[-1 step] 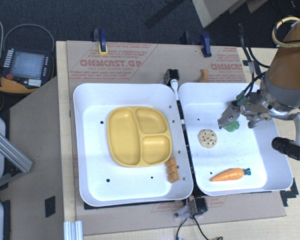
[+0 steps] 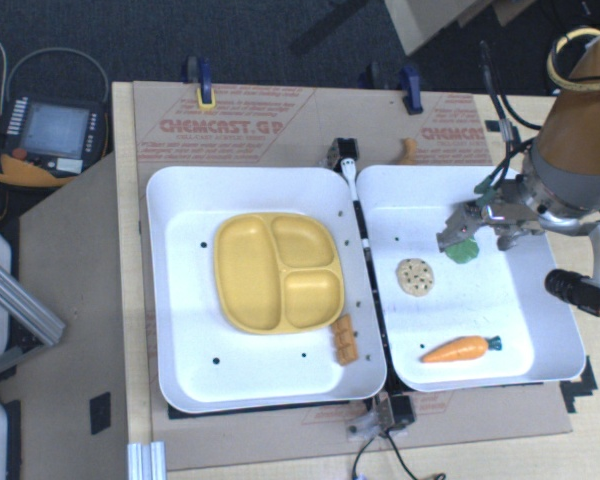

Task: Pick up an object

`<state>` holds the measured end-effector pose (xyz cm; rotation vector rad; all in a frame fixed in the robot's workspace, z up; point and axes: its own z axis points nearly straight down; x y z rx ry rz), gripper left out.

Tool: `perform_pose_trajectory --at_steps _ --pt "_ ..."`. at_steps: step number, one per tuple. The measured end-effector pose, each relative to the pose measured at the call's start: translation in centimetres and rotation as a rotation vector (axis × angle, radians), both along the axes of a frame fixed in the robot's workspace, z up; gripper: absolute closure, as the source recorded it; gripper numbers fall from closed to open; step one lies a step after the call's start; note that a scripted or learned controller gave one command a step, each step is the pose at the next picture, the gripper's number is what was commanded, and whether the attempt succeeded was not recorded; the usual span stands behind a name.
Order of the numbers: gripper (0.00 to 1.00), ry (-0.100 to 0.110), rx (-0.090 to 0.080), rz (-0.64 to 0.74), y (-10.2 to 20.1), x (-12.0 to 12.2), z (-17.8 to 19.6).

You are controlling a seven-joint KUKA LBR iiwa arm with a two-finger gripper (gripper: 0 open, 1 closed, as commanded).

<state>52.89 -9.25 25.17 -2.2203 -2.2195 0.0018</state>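
In the right bin (image 2: 540,298) lie a round speckled cookie (image 2: 414,276), an orange carrot with a green top (image 2: 460,349) near the front wall, and a small green object (image 2: 464,252). My gripper (image 2: 459,230) reaches in from the right and sits right over the green object, partly covering its top edge. The arm's orange band (image 2: 578,118) rises at the far right. The cookie lies a little to the left of and below the gripper, and the carrot further toward the front.
The left bin (image 2: 180,268) holds a yellow divided plate (image 2: 277,271) and a small brown waffle-like piece (image 2: 345,339) by its right wall. A black divider rail (image 2: 360,238) runs between the bins. Clamps stand at the board's back edge.
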Motion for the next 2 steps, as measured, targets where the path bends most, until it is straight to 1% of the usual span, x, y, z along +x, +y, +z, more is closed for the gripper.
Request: perform_pose_trajectory --at_steps 1,2 --pt "0.00 0.005 0.001 0.000 0.3 -0.8 -6.0" --pt "0.00 0.005 0.001 -0.001 0.0 -0.7 -10.4"
